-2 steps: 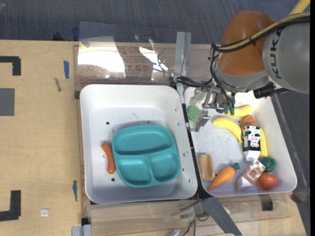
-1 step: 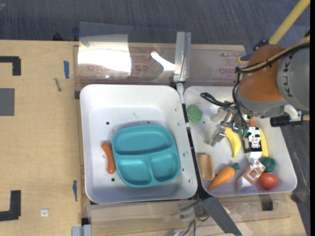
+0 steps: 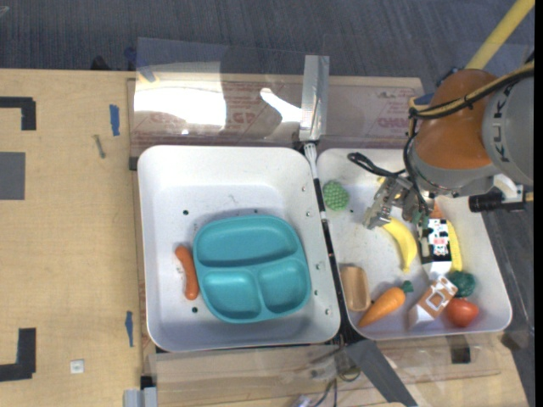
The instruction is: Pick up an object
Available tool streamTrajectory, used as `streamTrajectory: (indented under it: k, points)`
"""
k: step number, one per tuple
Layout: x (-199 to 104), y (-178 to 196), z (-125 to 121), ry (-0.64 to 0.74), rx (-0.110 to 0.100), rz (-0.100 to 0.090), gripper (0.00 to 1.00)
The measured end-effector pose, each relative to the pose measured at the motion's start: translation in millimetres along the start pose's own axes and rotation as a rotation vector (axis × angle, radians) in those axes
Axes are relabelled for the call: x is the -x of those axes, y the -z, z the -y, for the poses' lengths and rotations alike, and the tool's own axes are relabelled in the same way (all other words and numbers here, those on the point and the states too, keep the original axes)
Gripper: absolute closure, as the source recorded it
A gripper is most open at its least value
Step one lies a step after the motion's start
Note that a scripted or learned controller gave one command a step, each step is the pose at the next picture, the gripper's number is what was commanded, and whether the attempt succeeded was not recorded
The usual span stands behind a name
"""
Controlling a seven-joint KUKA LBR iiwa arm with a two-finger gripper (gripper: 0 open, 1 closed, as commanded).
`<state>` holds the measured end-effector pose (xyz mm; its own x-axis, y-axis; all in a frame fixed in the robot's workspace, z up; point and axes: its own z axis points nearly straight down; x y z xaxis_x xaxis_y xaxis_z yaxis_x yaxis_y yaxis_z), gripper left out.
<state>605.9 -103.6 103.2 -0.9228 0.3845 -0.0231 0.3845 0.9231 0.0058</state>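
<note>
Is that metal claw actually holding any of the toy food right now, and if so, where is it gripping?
It cannot be told. The tool sits low in the right bin, just above the top end of the banana, but nothing visibly sits in it.

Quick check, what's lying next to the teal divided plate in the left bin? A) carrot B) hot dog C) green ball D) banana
B: an orange-red hot dog lies along the left edge of the teal plate in the left bin, while the banana, green ball and carrot are all in the right bin.
</note>
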Motion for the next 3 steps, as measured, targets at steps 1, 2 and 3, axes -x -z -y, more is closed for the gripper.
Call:
streamTrajectory:
  k: [1,2,3]
  points:
    - [-26,175,-19,-0.024,0.001,-0.003,1.00]
    - [6,203,-98,-0.193,-0.003,-0.014,1.00]
    - [-6,156,-109,-0.141,-0.007,-0.023,1.00]
